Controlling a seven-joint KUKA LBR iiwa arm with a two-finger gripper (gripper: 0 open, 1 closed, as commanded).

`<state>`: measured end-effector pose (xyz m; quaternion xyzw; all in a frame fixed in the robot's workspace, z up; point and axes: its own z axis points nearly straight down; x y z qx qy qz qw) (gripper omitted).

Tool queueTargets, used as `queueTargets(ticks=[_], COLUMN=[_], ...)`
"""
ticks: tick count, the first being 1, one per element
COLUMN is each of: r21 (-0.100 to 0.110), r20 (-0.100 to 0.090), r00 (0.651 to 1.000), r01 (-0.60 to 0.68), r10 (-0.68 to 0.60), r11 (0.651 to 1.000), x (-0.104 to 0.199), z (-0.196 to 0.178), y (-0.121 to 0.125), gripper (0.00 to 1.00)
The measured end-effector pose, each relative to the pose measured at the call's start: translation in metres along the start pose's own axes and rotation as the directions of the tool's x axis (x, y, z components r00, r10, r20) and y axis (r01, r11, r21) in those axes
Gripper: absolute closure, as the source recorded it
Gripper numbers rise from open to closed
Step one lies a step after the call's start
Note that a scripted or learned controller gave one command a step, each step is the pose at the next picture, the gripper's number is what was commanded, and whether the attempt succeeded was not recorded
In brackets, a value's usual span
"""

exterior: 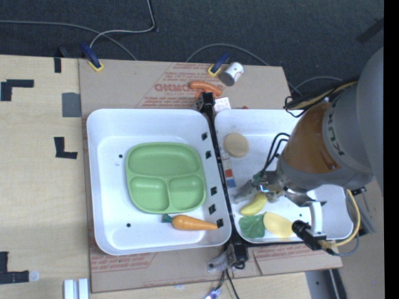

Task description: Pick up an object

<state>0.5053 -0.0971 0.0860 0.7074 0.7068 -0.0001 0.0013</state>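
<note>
Two shallow white bins sit side by side on the surface. My hand (pixel 260 190) hovers low in the right bin (pixel 249 120), just above a yellow banana-shaped toy (pixel 252 205); whether it's clenched I cannot tell. The left bin (pixel 103 167) holds a green divided plate (pixel 166 176) and an orange carrot (pixel 193 223).

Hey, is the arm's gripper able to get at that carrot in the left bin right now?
Probably yes: the carrot lies uncovered beside the green plate, but the gripper sits over the right bin and must cross the divider.
</note>
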Motion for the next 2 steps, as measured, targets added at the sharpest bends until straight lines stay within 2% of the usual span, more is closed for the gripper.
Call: queueTargets(ticks=[1, 2], r21=[-0.002, 0.002], r20=[0.002, -0.003], r00=[1.000, 1.000], r01=[-0.001, 0.003], r10=[0.001, -0.003], r11=[1.000, 1.000], x=[-0.001, 0.061], z=[-0.010, -0.098], y=[0.001, 0.042], gripper=[1.00, 1.00])
